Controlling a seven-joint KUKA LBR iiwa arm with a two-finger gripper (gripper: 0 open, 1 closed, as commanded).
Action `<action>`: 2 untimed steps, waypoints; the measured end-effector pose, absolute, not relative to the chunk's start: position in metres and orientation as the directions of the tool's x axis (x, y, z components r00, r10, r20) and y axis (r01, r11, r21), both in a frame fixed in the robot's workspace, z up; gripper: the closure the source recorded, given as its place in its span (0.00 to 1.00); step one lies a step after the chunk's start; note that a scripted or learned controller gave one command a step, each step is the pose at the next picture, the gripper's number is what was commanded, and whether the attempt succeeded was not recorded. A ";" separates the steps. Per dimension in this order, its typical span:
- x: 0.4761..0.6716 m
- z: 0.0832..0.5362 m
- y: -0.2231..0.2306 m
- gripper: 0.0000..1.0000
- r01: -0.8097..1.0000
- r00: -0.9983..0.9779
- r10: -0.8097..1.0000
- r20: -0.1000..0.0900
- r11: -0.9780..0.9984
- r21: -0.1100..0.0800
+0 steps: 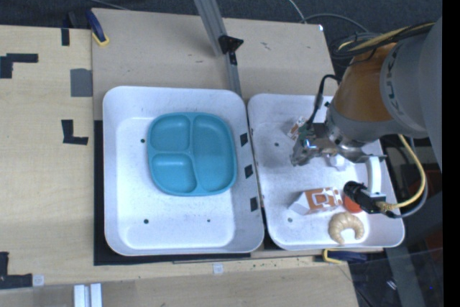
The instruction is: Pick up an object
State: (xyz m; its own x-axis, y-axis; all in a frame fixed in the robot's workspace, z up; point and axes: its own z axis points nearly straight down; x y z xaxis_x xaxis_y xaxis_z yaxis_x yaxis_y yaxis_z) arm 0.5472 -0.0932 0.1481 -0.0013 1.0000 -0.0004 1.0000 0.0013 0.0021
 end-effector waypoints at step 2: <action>0.538 0.239 -0.094 1.00 1.000 -0.001 1.000 -0.001 0.001 0.003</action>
State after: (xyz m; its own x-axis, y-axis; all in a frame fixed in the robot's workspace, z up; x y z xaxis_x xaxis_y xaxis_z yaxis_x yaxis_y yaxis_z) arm 0.5382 -0.0939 0.2393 -0.0012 1.0000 -0.0006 1.0000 0.0012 0.0035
